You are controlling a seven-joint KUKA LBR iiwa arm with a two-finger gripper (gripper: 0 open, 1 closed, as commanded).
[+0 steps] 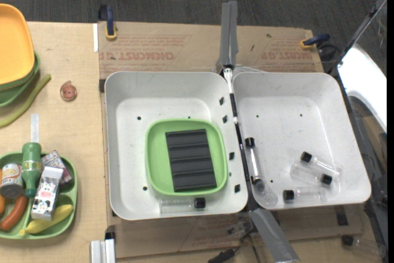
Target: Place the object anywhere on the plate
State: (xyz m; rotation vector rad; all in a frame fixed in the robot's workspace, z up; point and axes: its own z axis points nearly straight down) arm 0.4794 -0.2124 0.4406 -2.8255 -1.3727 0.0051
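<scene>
Clear capped vials (317, 168) are lying in the right bin (345, 101), on my pincer's approach side; pincer state: cannot tell | green plate (154, 157) is sitting beyond, carrying a dark ribbed block (191, 160) | am judging: grip one vial crosswise, release low.

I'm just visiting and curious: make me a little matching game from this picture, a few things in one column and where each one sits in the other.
Things:
1. green plate
2. clear tubes with black caps
3. yellow plate
4. blue-handled clamp

Places:
A. right bin
B. left bin
C. back edge of the cardboard, left corner
D. far left edge of the bench

Pairs: 1-B, 2-A, 3-D, 4-C
</scene>
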